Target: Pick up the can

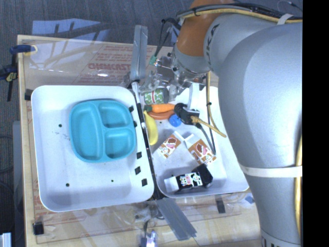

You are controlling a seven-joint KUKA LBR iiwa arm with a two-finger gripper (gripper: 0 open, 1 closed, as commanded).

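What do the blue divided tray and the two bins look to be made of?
Blue tray: looks like moulded plastic, smooth and slightly matte, with rounded compartment walls in one even colour. Left bin and right bin: probably thin formed plastic, white, with soft rounded rims and faint sheen; painted metal cannot be ruled out from this view.

Red print on bench board reads roughly "CHEMCAST"; other labels illegible.
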